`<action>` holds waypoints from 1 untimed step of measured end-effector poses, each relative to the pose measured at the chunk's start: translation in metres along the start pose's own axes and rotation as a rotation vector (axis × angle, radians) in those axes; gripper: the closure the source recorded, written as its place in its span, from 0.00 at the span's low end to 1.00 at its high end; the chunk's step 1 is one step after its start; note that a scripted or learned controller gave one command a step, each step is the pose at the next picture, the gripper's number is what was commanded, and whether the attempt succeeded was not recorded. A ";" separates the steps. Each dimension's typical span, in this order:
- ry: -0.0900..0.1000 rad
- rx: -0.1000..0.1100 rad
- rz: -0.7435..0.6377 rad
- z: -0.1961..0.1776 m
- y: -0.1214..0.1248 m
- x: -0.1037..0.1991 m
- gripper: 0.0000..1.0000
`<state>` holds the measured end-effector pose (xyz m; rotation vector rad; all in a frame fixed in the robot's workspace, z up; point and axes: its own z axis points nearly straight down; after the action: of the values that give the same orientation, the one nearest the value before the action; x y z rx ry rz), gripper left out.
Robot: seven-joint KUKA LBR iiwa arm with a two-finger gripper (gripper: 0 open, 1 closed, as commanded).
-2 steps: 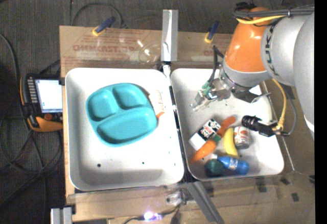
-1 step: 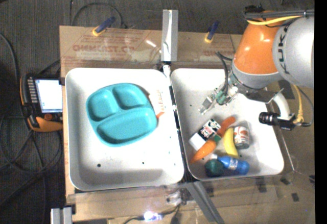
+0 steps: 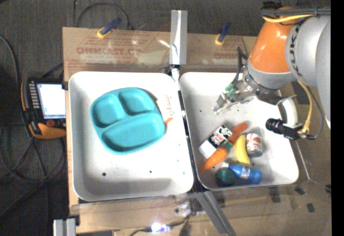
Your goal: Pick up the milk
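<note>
The milk (image 3: 216,141) is a small white carton with black patches, lying in the right bin (image 3: 279,173) among other groceries. An orange carrot (image 3: 221,152) lies against it on its right. My gripper (image 3: 226,101) hangs over bare floor in the upper part of that bin, above and slightly right of the milk and apart from it. It is open with nothing between its fingers.
Right of the milk lie a banana (image 3: 241,150), a red-and-white can (image 3: 255,143), a blue bottle (image 3: 246,173) and a dark green item (image 3: 225,176). The left bin (image 3: 86,176) holds a blue divided plate (image 3: 128,118) with a small orange-and-white packet (image 3: 166,108) at its right edge.
</note>
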<state>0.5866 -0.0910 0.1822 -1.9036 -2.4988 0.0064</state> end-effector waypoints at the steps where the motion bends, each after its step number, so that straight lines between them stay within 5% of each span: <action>1: -0.002 0.001 0.568 -0.112 0.007 -0.044 1.00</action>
<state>0.6053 -0.1313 0.2940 -2.5287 -1.8669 0.0093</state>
